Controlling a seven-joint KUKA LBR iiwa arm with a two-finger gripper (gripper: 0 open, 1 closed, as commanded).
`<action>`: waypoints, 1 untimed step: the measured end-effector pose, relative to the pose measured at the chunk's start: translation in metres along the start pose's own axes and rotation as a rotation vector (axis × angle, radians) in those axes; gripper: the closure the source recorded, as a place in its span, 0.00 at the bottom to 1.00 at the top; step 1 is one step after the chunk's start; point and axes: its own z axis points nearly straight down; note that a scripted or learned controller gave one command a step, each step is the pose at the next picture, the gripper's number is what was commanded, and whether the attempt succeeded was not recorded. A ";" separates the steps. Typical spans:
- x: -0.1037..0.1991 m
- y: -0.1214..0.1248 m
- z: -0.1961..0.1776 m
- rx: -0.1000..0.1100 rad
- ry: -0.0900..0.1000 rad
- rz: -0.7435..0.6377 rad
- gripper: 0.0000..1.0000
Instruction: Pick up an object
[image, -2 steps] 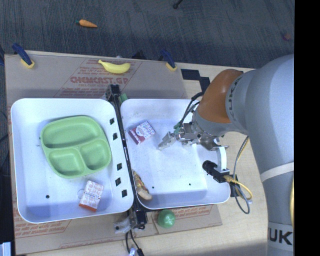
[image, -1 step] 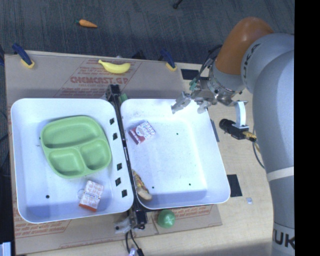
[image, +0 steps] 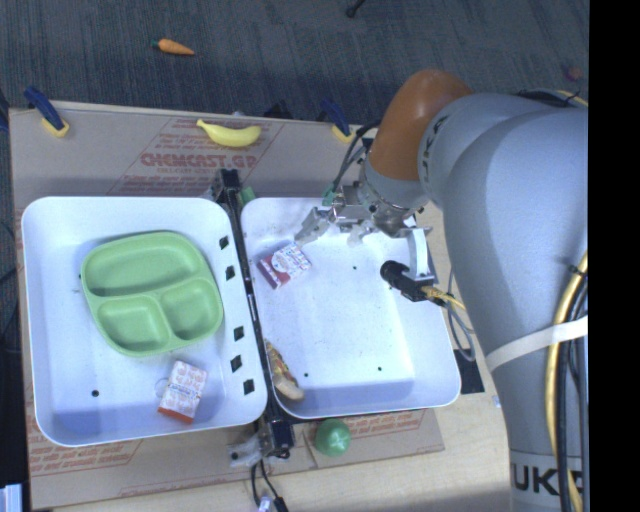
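Spread-fingered gripper (image: 318, 222) hovering over right bin (image: 340, 390), red-and-white packet (image: 284, 265) lying just beside at seven o'clock, long axis toward the fingers.

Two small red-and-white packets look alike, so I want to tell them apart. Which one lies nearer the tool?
The packet in the right bin, just left of the tool. The other packet lies in the left bin, below the green tray.

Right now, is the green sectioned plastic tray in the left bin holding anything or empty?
Empty. The green sectioned plastic tray shows bare green in all three compartments; the small red and white packet lies beside it on the bin floor.
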 end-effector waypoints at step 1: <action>0.019 -0.009 0.027 -0.009 -0.005 0.000 0.00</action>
